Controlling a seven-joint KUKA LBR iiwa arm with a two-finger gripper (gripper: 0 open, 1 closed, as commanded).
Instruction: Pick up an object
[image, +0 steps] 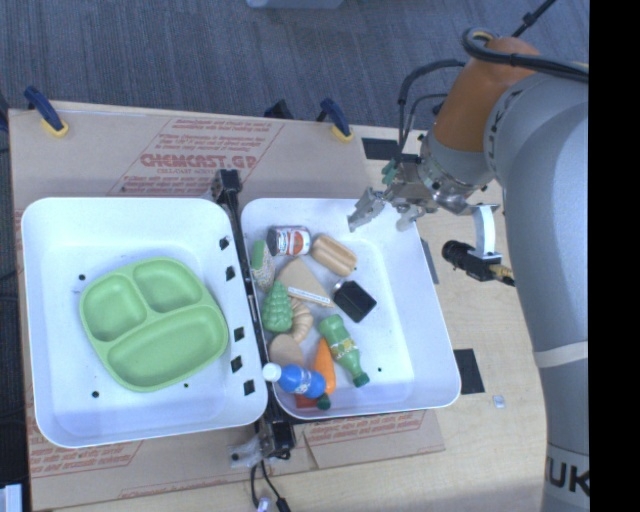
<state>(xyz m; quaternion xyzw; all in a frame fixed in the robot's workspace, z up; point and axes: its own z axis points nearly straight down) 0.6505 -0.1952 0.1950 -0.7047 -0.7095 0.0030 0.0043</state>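
My gripper (385, 214) hangs over the far right rim of the right bin (425, 330), open, with nothing between its fingers (361, 211). Below and to its left lie the bin's objects: a red can (289, 241), a hot dog (334, 256), a black block (354, 300), a tan wedge (303, 279), a green corn-like toy (277, 310), a green bottle (344, 351), an orange carrot (324, 368) and a blue bottle (301, 380). The hot dog is the nearest to the gripper.
The left bin (50, 240) holds a green divided plate (153, 322). A black clamp (228, 184) sits on the divider between the bins. The arm's grey body (540, 200) fills the right side. Cardboard (190, 150) lies under both bins.
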